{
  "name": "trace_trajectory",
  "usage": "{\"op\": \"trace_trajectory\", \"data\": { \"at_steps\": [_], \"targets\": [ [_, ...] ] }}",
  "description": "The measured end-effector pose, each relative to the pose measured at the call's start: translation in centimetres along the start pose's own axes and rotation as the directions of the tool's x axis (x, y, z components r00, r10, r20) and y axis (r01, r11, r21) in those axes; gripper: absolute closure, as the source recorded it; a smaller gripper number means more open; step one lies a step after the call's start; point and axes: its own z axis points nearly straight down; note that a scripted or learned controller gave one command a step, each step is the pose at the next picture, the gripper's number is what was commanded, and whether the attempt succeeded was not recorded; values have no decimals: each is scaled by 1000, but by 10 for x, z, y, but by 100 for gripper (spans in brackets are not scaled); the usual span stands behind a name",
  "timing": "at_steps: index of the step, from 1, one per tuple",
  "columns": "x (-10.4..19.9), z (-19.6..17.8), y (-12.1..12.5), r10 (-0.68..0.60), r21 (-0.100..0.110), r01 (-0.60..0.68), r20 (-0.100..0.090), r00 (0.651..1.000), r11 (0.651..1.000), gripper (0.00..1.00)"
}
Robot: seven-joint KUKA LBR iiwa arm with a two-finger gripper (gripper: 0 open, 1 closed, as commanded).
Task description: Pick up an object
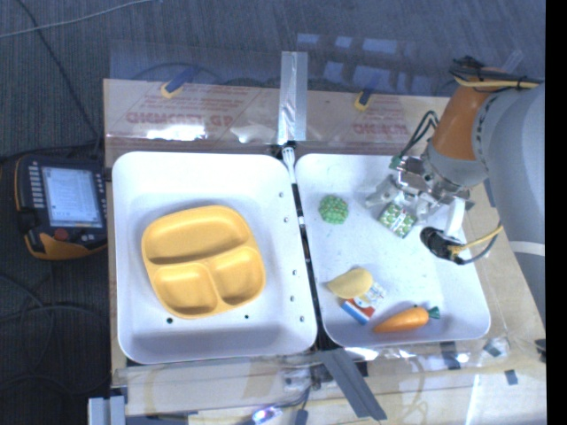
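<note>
Jaws (396,204) low in right bin (461,317), above green packet (398,220)

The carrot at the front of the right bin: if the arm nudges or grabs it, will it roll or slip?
The carrot looks round and tapered, so a sideways nudge would probably roll it in a curve. Its skin seems smooth and glossy, so it may slip from a pinch near the narrow tip. It lies close to the bin's front wall, which might stop it rolling far.
</note>
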Motion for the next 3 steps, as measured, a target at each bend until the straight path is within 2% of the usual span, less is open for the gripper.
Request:
{"op": "trace_trajectory", "data": {
  "at_steps": [1,2,3],
  "targets": [
    [1,-11,1,-1,-2,1,0,1000,1000,100],
    [15,-112,32,3,9,-3,-1,1000,1000,100],
    [14,-112,32,4,10,-4,0,1000,1000,0]
  ]
}}
